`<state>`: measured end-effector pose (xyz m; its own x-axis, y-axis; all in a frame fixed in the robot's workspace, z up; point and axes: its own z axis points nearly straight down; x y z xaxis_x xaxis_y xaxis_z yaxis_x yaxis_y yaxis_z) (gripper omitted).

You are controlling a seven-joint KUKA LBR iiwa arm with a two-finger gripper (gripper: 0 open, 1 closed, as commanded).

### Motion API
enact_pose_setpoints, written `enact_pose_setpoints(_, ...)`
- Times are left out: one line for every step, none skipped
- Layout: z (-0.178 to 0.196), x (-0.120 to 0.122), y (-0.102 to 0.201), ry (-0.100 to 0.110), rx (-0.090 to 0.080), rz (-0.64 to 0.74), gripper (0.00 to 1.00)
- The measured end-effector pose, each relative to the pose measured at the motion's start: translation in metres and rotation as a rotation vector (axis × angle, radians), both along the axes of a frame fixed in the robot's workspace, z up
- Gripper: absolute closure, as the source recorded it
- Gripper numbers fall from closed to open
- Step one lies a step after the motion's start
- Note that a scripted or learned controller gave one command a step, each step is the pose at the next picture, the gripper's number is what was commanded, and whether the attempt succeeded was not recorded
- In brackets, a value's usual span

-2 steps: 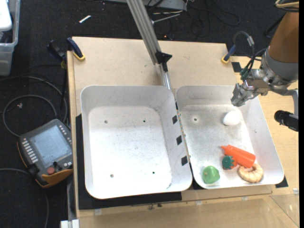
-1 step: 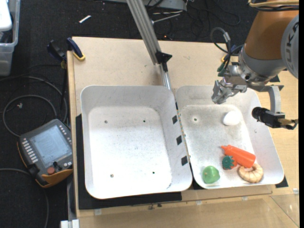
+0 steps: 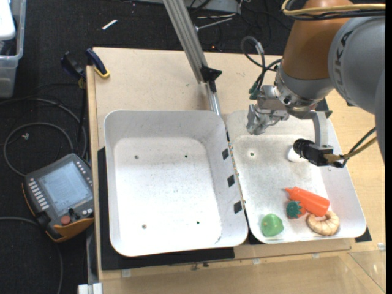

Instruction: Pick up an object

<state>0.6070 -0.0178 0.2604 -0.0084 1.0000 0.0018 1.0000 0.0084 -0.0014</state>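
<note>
Desk (image 3: 153, 72) carries two white bins side by side. Left bin (image 3: 122, 127) has a bare speckled floor, right bin (image 3: 257, 164) holds all the candidates. Arm comes in from the right, claw (image 3: 260, 124) hanging over the far edge of the right bin, well apart from the toys in its near corner. From this angle I cannot tell how wide the claw is, and nothing shows in it.

Candidates, biggest first:
- orange carrot (image 3: 309, 199) — looks like hollow plastic, light, stiff, slick; take it across the thick middle, not the taper.
- tan ring-shaped piece (image 3: 324, 224) touching the carrot — bumpy, probably grippier; pinch across one side of the ring.
- green ball-like thing (image 3: 272, 225) — sits alone, easiest access, but round and likely to squirt out.
- small dark green piece (image 3: 294, 209), tucked against the carrot — poor clearance, skip.

Also a white item (image 3: 295, 155) by the black fitting, too hidden to judge.
</note>
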Motion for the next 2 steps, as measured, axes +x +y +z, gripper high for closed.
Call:
enact_pose_setpoints(-0.014,-0.003,0.061,0.002,0.000,0.000,1.00)
enact_pose_setpoints(-0.020,0.005,0.109,-0.002,-0.001,-0.001,1.00)
